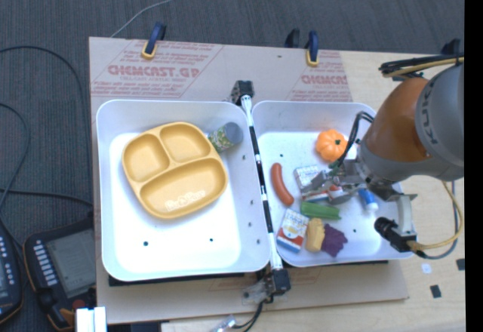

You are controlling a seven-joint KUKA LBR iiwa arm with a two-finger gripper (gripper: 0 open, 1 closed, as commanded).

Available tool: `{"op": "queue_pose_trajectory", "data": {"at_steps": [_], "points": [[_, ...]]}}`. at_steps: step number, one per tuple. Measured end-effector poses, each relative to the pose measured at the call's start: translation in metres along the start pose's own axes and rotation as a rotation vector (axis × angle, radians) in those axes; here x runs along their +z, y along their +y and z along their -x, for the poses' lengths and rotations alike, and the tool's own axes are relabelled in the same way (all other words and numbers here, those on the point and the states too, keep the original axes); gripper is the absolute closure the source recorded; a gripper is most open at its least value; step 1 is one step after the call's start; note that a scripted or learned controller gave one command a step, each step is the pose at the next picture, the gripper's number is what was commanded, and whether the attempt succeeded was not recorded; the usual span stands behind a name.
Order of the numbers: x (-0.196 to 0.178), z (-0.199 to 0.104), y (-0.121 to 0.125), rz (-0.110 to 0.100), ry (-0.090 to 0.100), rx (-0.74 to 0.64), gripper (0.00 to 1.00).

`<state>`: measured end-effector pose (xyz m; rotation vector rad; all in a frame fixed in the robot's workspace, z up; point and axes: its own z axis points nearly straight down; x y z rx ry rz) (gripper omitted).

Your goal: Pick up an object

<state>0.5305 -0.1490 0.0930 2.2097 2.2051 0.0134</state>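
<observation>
We count two white bins: the left bin [113, 195] and the right bin [290, 115]. One arm [423, 127] reaches in from the right over the right bin. In the left bin lie one yellow divided plate [175, 168] and one small jar [224, 136] at its far right corner. The gripper [326, 189] hangs low in the right bin's middle; whether it grips anything, we cannot tell. Around it we count one orange pumpkin [330, 145], one sausage [282, 183], one green pepper [321, 210], one small carton [293, 231], one yellow piece [315, 235], one purple piece [333, 239].
</observation>
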Motion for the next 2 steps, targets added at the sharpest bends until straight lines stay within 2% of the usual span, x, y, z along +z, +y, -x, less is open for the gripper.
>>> {"op": "queue_pose_trajectory", "data": {"at_steps": [1,2], "points": [[-0.013,0.004,0.003,0.011,-0.008,0.004,1.0],[-0.116,-0.058,-0.015,-0.019,0.008,-0.003,1.0]]}}
